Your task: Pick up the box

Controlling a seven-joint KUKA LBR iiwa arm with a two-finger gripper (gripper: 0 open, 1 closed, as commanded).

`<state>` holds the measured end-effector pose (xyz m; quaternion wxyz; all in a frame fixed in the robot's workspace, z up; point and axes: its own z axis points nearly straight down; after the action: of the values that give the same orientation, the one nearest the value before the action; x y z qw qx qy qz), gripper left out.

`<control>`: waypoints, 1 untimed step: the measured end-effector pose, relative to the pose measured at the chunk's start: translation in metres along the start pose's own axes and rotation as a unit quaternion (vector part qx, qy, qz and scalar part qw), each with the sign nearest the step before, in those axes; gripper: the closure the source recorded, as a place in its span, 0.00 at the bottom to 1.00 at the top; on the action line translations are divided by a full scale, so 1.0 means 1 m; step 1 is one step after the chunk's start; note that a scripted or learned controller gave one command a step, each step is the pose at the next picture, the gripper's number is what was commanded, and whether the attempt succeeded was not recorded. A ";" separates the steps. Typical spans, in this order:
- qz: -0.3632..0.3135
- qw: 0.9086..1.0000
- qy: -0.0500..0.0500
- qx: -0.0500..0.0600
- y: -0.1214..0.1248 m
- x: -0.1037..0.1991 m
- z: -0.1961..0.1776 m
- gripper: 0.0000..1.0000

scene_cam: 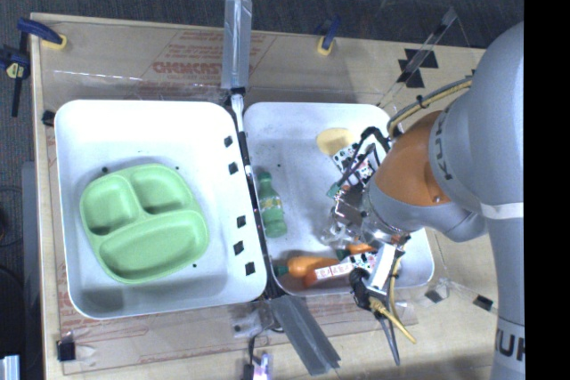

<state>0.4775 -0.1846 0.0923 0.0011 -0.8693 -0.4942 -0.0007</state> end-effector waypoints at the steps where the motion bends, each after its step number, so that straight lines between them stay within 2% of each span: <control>1: -0.104 0.995 0.000 -0.001 0.009 -0.013 0.000 1.00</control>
<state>0.4781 -0.2004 0.0924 -0.0002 -0.8132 -0.5820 -0.0010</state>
